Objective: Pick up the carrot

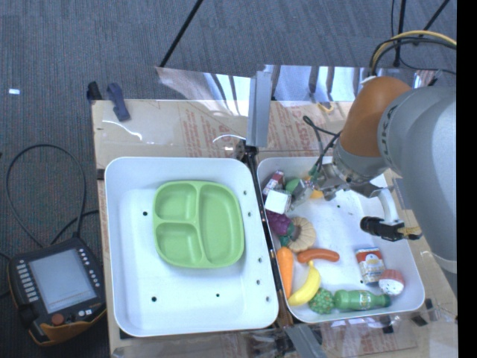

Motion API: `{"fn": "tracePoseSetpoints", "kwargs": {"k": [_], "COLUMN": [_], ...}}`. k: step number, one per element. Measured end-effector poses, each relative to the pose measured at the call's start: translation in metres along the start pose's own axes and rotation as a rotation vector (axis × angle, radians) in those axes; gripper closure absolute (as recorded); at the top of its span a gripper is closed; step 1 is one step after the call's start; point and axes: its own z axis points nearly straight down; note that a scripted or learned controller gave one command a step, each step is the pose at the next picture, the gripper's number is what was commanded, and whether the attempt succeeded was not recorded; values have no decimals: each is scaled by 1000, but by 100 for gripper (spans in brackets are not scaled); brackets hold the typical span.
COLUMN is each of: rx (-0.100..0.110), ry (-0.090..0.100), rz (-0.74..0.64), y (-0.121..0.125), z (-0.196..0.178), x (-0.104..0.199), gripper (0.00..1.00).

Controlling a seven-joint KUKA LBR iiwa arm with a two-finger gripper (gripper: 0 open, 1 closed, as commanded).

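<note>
We cannot tell how our gripper (322, 187) stands (the wrist hides it) over the right bin (414, 274). The carrot (285, 271) lies well apart, against the bin's left wall beside the banana (305, 287), awkward for grasping.

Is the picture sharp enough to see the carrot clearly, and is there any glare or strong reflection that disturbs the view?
In the camera view, the carrot is sharp and evenly lit against the right bin; bright reflections fall on the shiny panel behind the bins, away from it; the gripper area looks dim and cluttered.
</note>
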Motion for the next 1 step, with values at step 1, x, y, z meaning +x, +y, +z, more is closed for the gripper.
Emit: {"fn": "tracePoseSetpoints", "kwargs": {"k": [1], "rx": [3], "ry": [0], "rz": [354], "y": [23], "z": [1], "x": [28], "gripper": [0]}}
